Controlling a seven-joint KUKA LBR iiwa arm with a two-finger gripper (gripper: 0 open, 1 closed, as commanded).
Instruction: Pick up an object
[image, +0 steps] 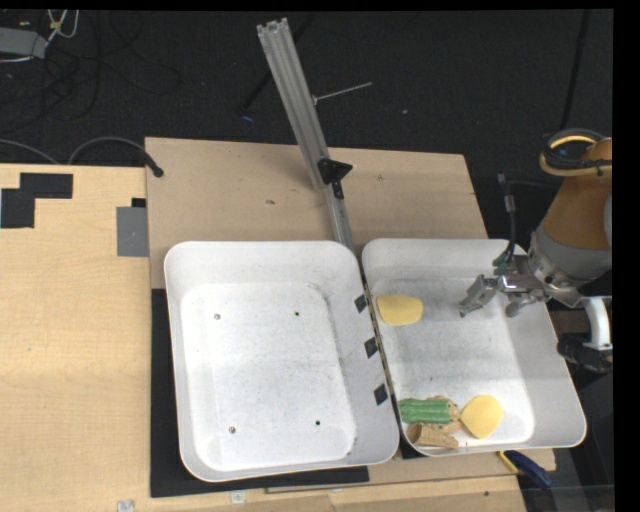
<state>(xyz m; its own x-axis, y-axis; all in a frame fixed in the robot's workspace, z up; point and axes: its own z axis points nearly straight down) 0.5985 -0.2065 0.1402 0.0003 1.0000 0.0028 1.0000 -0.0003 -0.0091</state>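
Hovering over the right bin (540, 380) near its far right edge, my gripper (492, 298) hangs splayed and holding nothing, so I judge the nearest target the yellow piece (400, 310) lying leftward by the dividing wall.

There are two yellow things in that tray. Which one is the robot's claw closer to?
The pale yellow piece by the right bin's left wall, level with the gripper. The other yellow piece lies at the bin's near edge beside a green item.
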